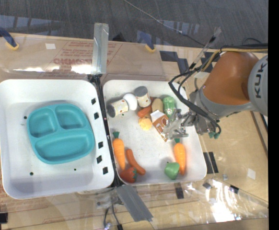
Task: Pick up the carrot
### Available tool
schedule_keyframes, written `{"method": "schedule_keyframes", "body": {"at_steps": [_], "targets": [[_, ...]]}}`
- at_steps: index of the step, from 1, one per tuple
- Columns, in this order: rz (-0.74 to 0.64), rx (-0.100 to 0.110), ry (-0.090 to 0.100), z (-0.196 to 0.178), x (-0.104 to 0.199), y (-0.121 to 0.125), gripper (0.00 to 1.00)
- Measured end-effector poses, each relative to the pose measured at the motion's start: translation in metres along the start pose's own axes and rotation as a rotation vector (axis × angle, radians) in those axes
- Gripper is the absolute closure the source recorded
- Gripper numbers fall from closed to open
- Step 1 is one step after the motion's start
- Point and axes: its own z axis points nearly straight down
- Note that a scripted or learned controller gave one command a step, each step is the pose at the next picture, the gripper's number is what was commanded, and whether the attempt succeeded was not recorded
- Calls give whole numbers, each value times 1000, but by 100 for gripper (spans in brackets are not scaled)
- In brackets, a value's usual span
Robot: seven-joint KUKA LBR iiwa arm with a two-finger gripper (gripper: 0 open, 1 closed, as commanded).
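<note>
Two carrots lie in the right bin [197, 163]. One carrot [179, 156] is near the bin's right wall, green top pointing to the back. The other carrot [118, 152] lies along the left wall. My gripper [177, 127] hangs low over the middle right of the bin, just behind the right carrot's top and beside a small white and orange carton [158, 120]. Nothing is visibly held in it.
The right bin also holds a green pepper [172, 169], a red chili [131, 170], small cans [142, 96], an egg [130, 99], a green bottle [168, 104] and other toy food. A teal divided plate [59, 132] sits in the left bin [10, 176].
</note>
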Motion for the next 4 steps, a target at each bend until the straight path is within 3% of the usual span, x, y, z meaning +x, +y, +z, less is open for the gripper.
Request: {"method": "schedule_keyframes", "body": {"at_steps": [1,2,3,4], "targets": [[-159,2,0,-88,58,-1,100],[-501,2,0,-194,44,-1,100],[-667,-14,14,-34,34,16,100],[-1102,-6,3,-51,33,16,100]]}}
